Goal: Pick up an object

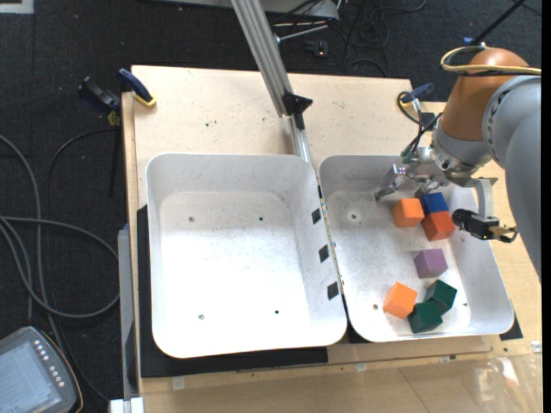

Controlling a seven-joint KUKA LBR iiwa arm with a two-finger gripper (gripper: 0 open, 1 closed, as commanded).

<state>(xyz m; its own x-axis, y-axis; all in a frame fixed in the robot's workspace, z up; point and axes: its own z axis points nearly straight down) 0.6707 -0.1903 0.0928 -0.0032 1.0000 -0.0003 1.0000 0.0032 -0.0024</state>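
Observation:
The right bin [362, 317] holds several small blocks. An orange block [408, 211], a blue block [434, 201] and a red-orange block [440, 224] cluster near its far right. A purple block [430, 261] lies alone below them. At the front sit another orange block [399, 299] and two dark green blocks [442, 293] [425, 317]. My gripper [398, 181] hangs low over the far part of this bin, just above and left of the upper orange block. Nothing shows held in it.
The left bin [164, 231] lies beside the right one, and their rims meet mid-bench. A slanted metal pole [263, 46] runs down to the bins' shared far edge. Clamps [120, 93] sit at the bench's far left corner. The arm's body [508, 136] covers the right bin's far right corner.

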